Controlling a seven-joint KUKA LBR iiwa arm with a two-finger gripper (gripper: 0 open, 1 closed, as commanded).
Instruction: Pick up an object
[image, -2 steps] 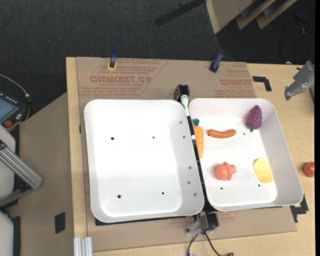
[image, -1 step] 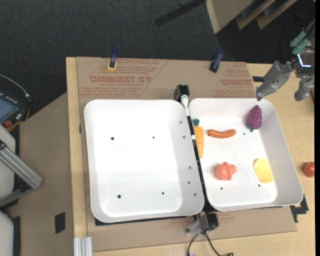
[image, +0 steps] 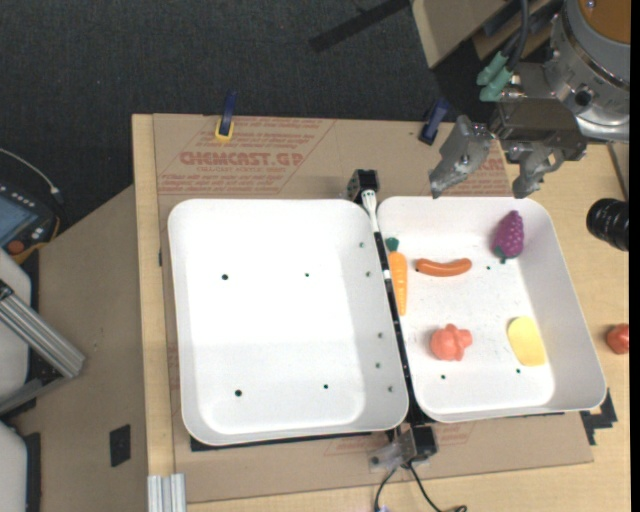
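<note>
A: How much room is there around the two shallow white plastic bins?

B: The left bin (image: 270, 400) has a bare floor. The right bin (image: 560, 330) carries everything, and its pieces lie apart from one another.

A: Where is the gripper?

B: The two-finger gripper (image: 486, 183) hangs above the far rim of the right bin, fingers spread wide with nothing between them.

A: What lies closest to it?

B: A purple toy grape bunch (image: 509, 234), knobbly and tapered, near the far right corner, just beside the right wall. A red-orange toy sausage (image: 443, 266) lies mid-bin, an orange toy carrot (image: 398, 281) along the left wall by the divide. Nearer the front sit a lumpy red-pink toy fruit (image: 450, 342) and a smooth yellow toy lemon (image: 526, 340), with open floor between them.
</note>
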